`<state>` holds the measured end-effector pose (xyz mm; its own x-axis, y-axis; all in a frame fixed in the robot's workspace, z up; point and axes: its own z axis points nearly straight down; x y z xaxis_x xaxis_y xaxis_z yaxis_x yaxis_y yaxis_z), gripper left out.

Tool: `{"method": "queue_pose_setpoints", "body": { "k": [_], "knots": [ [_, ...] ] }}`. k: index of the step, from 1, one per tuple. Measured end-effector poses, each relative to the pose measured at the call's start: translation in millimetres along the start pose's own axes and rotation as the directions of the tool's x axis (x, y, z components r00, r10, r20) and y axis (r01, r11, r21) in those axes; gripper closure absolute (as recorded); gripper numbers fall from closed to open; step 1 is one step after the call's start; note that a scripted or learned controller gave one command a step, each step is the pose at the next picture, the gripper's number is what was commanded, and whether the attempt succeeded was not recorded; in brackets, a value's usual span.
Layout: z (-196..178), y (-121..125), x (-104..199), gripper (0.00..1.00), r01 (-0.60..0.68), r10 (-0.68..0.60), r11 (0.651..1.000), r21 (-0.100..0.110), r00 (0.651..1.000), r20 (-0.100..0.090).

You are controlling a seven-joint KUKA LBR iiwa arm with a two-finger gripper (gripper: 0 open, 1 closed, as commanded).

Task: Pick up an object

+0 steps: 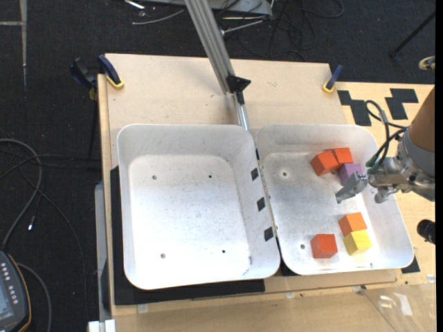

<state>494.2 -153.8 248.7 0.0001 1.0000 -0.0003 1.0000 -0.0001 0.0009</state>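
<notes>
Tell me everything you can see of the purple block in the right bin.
The purple block is a small, pale purple cube, matte, material unclear. It lies in the right bin, in its upper right part, just below and against the right one of two orange blocks. Only its upper left portion shows; the gripper covers its lower right side, with a grey finger just below it. Whether it is gripped or merely overlapped cannot be told.
</notes>
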Motion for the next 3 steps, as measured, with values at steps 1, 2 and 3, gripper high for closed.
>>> {"method": "queue_pose_setpoints", "body": {
  "k": [1,2,3],
  "knots": [
    [156,44,-15,0.00,0.000,0.000,1.000,0.000,1.000,0.001],
    [152,118,-7,0.00,0.005,-0.005,1.000,-0.005,1.000,0.002],
    [150,163,1,0.00,-0.005,0.005,0.999,0.035,1.000,-0.001]
  ]
}}
